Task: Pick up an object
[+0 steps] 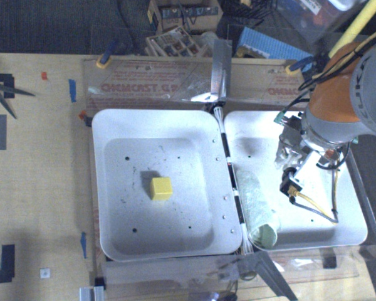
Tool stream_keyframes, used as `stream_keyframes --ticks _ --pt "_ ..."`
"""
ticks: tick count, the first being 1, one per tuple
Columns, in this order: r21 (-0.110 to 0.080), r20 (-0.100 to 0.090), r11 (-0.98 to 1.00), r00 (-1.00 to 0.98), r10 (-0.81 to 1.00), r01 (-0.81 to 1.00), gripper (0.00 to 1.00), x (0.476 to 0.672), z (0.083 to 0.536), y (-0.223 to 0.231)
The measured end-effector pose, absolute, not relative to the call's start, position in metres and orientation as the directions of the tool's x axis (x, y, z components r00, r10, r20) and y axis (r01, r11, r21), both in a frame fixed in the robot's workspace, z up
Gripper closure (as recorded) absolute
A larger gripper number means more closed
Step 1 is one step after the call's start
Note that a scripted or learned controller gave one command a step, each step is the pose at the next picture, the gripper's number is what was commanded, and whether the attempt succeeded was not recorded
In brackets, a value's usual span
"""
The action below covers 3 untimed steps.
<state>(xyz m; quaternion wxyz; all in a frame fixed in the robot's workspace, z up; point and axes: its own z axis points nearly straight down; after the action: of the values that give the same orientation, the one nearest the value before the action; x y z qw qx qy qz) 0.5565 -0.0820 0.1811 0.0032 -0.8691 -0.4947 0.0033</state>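
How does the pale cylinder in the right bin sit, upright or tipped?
Tipped: the cylinder lies lengthwise along the bin wall, round end showing.

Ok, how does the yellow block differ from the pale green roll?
The yellow block is a small cube; the pale green roll is a long cylinder, clearly larger. The block sits near the middle of the left bin; the roll lies on its side along the right bin's left wall. Both rest on a bin floor.

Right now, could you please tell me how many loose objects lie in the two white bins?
2. A yellow cube sits mid-floor in the view's left bin; a pale green cylinder lies along the right bin's left wall. The arm may hide more beneath it.
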Motion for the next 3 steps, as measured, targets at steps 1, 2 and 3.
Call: stream_keyframes --ticks 1,2,3 --pt "-0.007 0.0 -0.223 0.223 0.975 0.975 1.0 0.557 0.182 -0.062" --pt "-0.003 -0.001 -0.158 0.158 0.988 0.988 1.0 0.593 0.204 -0.019" --pt "-0.005 0.001 0.136 -0.136 0.991 0.991 1.0 0.603 0.182 -0.016"
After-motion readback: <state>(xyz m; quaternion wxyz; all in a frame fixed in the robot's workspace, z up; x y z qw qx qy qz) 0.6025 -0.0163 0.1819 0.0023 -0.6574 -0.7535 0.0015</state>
